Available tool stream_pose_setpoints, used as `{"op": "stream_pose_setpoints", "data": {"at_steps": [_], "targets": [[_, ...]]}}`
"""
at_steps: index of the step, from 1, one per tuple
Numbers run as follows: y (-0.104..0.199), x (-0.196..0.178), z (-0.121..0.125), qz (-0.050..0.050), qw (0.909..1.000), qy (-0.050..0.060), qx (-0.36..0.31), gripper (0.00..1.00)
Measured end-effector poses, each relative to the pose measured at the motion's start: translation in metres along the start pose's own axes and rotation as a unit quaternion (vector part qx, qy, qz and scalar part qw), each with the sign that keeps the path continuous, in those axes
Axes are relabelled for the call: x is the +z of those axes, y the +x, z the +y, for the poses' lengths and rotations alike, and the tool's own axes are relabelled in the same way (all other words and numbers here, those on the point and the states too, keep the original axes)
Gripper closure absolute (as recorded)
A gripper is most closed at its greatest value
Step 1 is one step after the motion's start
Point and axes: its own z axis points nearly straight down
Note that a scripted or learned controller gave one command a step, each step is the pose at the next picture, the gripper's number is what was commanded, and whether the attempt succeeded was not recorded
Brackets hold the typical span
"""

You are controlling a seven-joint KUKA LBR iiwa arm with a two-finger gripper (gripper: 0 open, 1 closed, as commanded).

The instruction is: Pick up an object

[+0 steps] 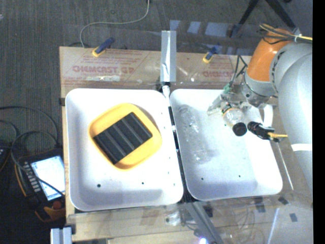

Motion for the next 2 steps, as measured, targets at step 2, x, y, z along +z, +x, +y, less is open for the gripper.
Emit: {"op": "stream_pose_setpoints", "data": {"at_steps": [2], "targets": [[0.066, -0.097, -0.003, 0.000, 0.9972, 0.001, -0.075, 1.00]]}}
